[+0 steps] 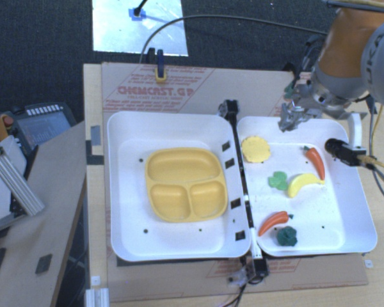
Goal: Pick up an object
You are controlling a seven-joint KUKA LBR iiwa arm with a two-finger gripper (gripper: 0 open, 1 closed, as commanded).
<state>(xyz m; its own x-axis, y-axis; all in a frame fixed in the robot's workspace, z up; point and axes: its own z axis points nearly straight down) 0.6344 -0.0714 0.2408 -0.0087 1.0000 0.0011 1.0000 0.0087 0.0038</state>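
Underneath: cardboard sheet (179, 88) on bench (51, 171), dark carpet (38, 43) behind.

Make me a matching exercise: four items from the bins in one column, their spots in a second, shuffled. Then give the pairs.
Items:
1. yellow divided tray
2. banana
3. yellow round piece
4. dark green piece

Places:
A. right bin, near front edge
B. left bin, middle
C. right bin, far left corner
D. right bin, middle, beside a light green piece

Pairs: 1-B, 2-D, 3-C, 4-A
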